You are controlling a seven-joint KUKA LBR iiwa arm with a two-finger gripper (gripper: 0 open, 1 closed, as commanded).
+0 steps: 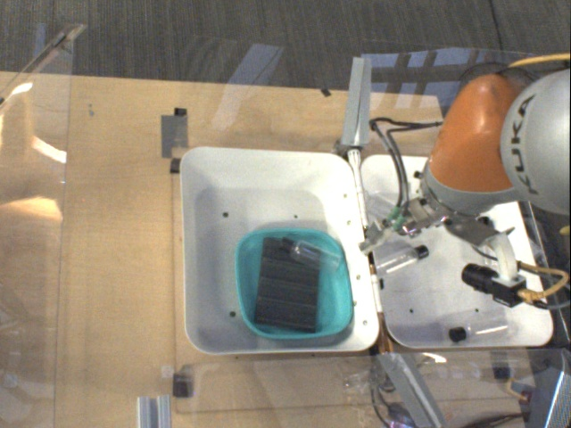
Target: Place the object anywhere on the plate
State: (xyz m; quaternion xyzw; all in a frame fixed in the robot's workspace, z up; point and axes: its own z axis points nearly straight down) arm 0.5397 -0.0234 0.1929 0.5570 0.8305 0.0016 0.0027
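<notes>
Bins: two, white, side by side on the wooden surface (98, 266); left bin (205, 239), right bin (526, 328).
Plate: one, teal (337, 288), in the left bin toward its near side.
Object: one dark ribbed block (287, 283), lying on the plate, with a clear piece at its upper end.
Arm: one (500, 141), grey with an orange band, reaching in from the right and bent over the right bin.
Gripper: (393, 230) low over the right bin's left side, near the wall between the bins.
Jaws: cannot tell how they stand.
</notes>
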